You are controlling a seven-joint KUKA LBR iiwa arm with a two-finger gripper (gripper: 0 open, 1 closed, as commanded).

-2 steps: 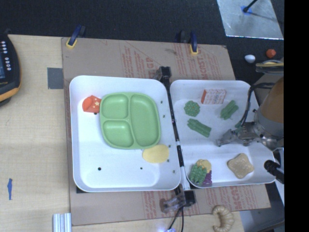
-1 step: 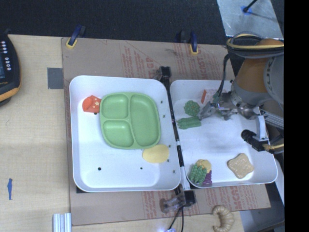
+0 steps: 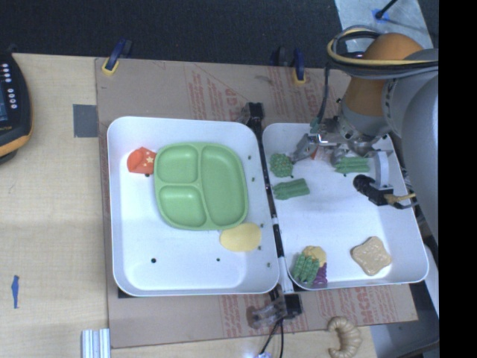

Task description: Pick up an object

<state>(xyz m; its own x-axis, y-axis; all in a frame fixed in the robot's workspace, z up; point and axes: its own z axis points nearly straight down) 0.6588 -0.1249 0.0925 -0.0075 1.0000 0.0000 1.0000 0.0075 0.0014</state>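
Gripper [image 3: 322, 145] sits low over the far end of the right bin [image 3: 402, 278], under the grey arm's orange band; whether it grips anything cannot be told from this angle. Nearby in that bin lie a green broccoli piece [image 3: 281, 165], a green bean-like piece [image 3: 291, 190] just below it, and another green piece [image 3: 350, 168] beside the wrist. Toward the near edge rest a mixed vegetable cluster [image 3: 309, 266] and a tan cracker [image 3: 371, 254]. Left bin [image 3: 127, 267] holds a green divided plate [image 3: 201, 185], a red piece [image 3: 141, 160] and a yellow piece [image 3: 240, 237]. Judging by position, the arm appears to be at the reaching stage; next it needs to settle squarely over one item.
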